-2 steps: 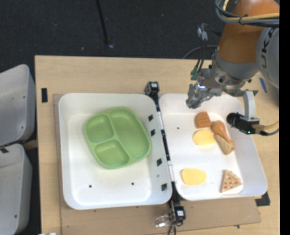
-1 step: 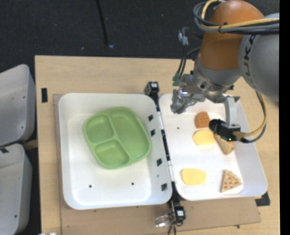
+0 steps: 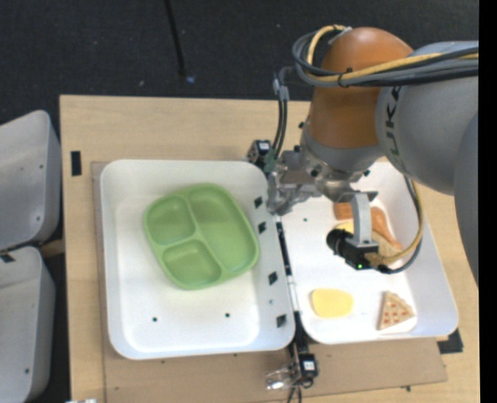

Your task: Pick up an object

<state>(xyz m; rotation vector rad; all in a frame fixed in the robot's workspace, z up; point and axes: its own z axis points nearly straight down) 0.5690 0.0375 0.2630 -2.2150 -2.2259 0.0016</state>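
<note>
Green is the plainest colour below me: a green plate (image 3: 200,238) with three compartments lies flat in the left bin (image 3: 131,326), roughly in its middle, turned at a slant to the bin's walls. It touches nothing else.

My gripper (image 3: 280,196) hangs over the far end of the seam where the two bins meet, just right of the plate's far right corner and apart from it. Whether I am open or closed I cannot tell from above; my own wrist and the orange band of my arm (image 3: 358,82) cover that part. I see nothing between my tips.

The right bin (image 3: 437,296) holds three small things. A yellow oval piece (image 3: 331,302) lies near its front, close to the seam. Just to its right, apart from it, sits a tan wedge (image 3: 395,311) with a grid pattern, close to the near right corner. Farther back, an orange piece (image 3: 383,222) lies partly hidden under my wrist hardware, so its shape is unclear.

Both bins rest side by side on the pale wooden bench (image 3: 81,124).
</note>
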